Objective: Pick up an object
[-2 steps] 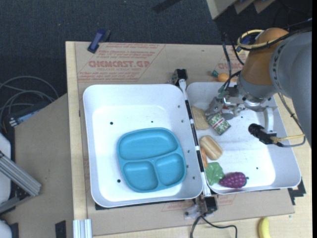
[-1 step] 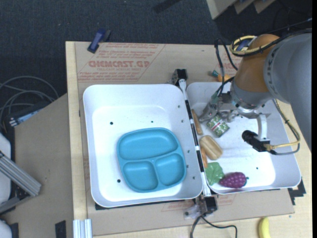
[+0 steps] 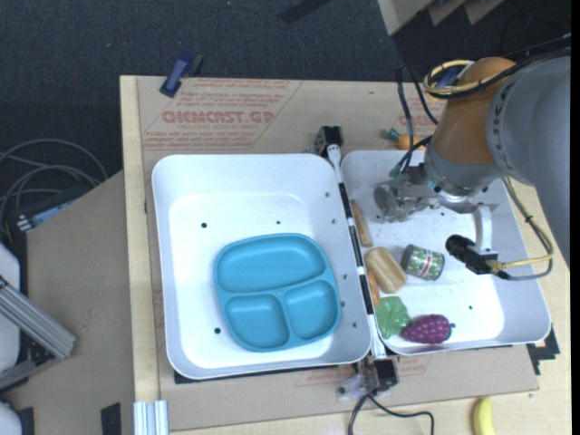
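1. Start condition: the gripper (image 3: 397, 199) hangs low over the far part of the right bin (image 3: 494, 302); nothing shows between the jaws, and from where I stand I cannot tell whether they are open or closed; confirm they are open before any descent.
2. Target selection: the can (image 3: 422, 262) is the nearest candidate, lying on its side a little nearward of the jaws; the bread roll (image 3: 384, 270) lies nearward too, on the divider side, just beside the can, and I cannot tell if the two touch.
3. Other candidates: the green toy (image 3: 392, 315) and the grapes (image 3: 426, 329) lie well nearward of the jaws, close to the near rim; the thin stick (image 3: 361, 226) lies to the divider side of the jaws, against the wall, and looks awkward to grip there.
4. Approach: bring the jaws directly above the can; turn them to close across its round body, not its ends; a can on its side will probably roll if struck off centre.
5. Clearance: keep the jaw on the divider side clear of the bread roll; otherwise both may shift.
6. Lift: close firmly, then rise straight up; verify that the can sits between the jaws.
7. Exclusion: the blue plate (image 3: 276, 288) in the left bin (image 3: 181, 198) lies well beyond the divider from the jaws; ignore it.
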Available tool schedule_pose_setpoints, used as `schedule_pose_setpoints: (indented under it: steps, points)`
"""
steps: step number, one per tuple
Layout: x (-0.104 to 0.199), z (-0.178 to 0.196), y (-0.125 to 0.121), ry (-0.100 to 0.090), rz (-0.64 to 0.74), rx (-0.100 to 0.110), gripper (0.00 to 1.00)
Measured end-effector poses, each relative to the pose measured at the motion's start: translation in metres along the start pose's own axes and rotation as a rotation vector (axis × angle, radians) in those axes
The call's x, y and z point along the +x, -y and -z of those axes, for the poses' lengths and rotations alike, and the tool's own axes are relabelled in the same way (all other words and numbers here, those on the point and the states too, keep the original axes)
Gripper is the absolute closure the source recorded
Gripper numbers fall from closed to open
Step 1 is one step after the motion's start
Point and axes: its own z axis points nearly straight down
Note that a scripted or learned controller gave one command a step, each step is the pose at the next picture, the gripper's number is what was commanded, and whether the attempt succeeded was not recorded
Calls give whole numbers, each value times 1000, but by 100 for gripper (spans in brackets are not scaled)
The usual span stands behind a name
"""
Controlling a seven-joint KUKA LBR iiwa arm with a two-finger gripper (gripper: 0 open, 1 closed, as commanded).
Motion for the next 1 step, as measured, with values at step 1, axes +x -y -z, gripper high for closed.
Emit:
schedule_pose_setpoints:
  steps: [1]
  points:
    - [0,0,0,0,0,0,0]
